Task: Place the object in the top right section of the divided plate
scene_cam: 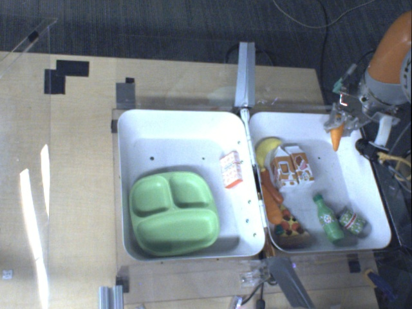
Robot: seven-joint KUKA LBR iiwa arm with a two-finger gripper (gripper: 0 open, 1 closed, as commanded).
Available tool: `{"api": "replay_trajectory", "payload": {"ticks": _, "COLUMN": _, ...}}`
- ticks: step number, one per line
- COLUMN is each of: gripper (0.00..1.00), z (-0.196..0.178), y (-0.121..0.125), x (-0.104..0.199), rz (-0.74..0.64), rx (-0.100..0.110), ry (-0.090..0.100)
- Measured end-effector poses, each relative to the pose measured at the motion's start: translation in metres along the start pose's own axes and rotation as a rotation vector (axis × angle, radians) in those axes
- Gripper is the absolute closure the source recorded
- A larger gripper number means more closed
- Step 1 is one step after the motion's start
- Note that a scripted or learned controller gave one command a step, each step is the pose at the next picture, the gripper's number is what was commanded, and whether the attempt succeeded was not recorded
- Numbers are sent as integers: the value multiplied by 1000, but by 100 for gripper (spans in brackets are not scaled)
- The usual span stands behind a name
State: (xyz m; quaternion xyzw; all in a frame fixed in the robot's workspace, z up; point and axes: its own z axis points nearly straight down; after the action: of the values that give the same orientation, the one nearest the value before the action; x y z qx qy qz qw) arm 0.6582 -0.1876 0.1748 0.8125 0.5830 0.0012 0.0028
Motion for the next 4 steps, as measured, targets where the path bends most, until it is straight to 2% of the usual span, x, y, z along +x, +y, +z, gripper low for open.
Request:
{"api": "replay_trajectory", "payload": {"ticks": 1, "gripper": 100, "z": -42, "y": -24, "x": -6, "rz": 25, "rx": -1, "ry": 3}}
{"api": "replay_trajectory", "payload": {"ticks": 2, "gripper": 100, "z": -99, "y": -11, "x": 72, "rz": -131, "rx": 0, "ry": 3}}
{"api": "replay_trajectory", "payload": {"ticks": 3, "gripper": 100, "z": -96, "y": -57, "x": 140, "rz": -231, "rx": 1, "ry": 4}}
{"api": "replay_trajectory", "payload": {"ticks": 4, "gripper": 100, "z": -161, "y": -69, "x": 111, "rz": -129, "rx": -1, "ry": 3}}
